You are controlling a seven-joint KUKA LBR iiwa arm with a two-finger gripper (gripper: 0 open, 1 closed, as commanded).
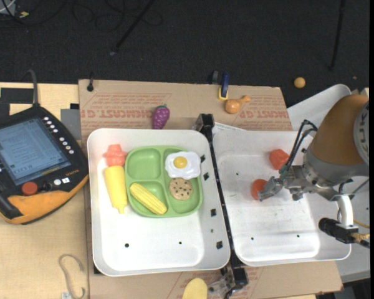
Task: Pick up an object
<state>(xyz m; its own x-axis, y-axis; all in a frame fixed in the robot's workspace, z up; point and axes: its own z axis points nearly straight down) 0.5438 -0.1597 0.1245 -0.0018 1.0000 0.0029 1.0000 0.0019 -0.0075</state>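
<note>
- Yellow lemon toy (195,288) sits at the very bottom edge, just below the left bin (112,254).
- Next to it, by the bottom left corner, a thin metal hook (71,271) lies on the worktop (25,254).
- Inside the left bin sits a green tray (132,167) with little sections.
- On the tray are a fried egg toy (182,163), a cookie (181,189) just below it, and a yellow corn cob (148,199).
- Beside the tray, on its left, a yellow bottle (116,187) lies in the bin, and a pink toy (114,155) touches its top end.
- The right bin (280,242) holds two red toys.
- One red toy (258,188) is near the middle of the right bin, and the claw (267,190) is right at it. The claw tips are too dark and small, so I cannot tell if they are apart or together.
- The other red toy (279,159) lies a little higher up, close to the arm (340,139).
- Behind the bins, a purple grape toy (160,116) and an orange pear-shaped toy (234,104) rest on brown cardboard (124,104).
- A small orange ball (299,82) sits far back on the dark floor.
- A control pad (28,161) with a screen lies on the left of the worktop.
</note>
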